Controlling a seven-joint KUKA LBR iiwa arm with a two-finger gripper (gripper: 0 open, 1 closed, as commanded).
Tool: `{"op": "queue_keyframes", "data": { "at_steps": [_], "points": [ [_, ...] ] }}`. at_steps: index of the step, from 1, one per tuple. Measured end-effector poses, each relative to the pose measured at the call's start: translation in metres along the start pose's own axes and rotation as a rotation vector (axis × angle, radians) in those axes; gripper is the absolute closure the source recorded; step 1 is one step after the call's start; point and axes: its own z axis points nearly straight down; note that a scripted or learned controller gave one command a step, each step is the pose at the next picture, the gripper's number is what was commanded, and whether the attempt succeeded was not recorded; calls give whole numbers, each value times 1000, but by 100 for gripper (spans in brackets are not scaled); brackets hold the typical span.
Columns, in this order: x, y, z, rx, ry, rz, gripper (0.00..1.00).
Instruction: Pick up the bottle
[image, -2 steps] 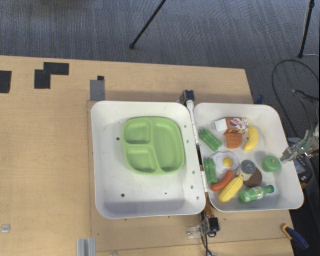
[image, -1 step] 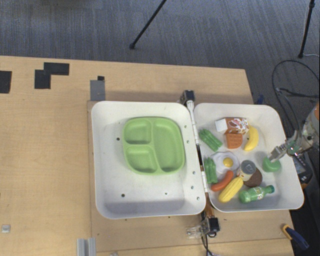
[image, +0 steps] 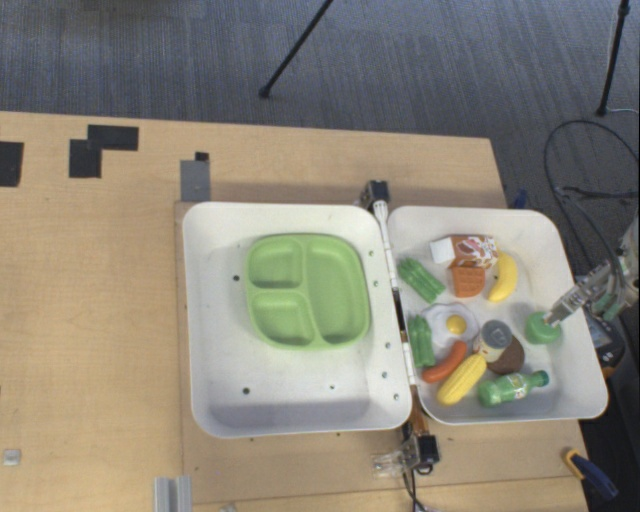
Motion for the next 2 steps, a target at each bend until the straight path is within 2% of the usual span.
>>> {"op": "queue_keyframes", "data": {
  "at_steps": [1,2],
  "points": [
    [-23,-17,11,0,0,-22,100],
    [-1,0,0,-1,-1,-80,100]
  ]
}}
